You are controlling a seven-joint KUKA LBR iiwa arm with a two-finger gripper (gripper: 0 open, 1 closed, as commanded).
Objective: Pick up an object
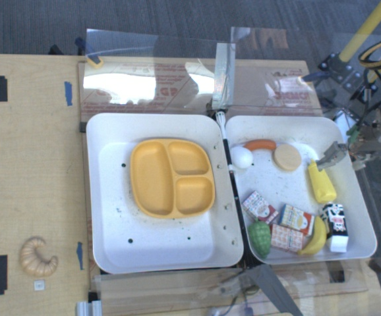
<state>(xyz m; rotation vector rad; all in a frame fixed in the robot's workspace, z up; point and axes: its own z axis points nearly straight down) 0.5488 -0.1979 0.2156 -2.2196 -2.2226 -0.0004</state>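
On the far left of the bench, near the front edge, a tan croissant lies alone on the wood, well apart from both bins. The left bin carries a yellow divided plate with three compartments, sitting slightly toward the bin's back half.

The right bin holds all the small things. At its back left a white egg lies just beside an orange-red sausage, and a round tan biscuit rests next to the sausage's right end. Toward the front, a small printed carton lies tilted, with a green vegetable just in front of it. Right of these, two more printed cartons lie touching one another. A yellow banana curves along their right side. Behind it a yellow bottle lies near the right wall, and a black-and-white milk carton sits in the front right corner.

The pincer reaches in over the bin's right rim, its grey tip just above the top of the yellow bottle. Whether it is released or clenched cannot be told from this view, and nothing shows between its tips.
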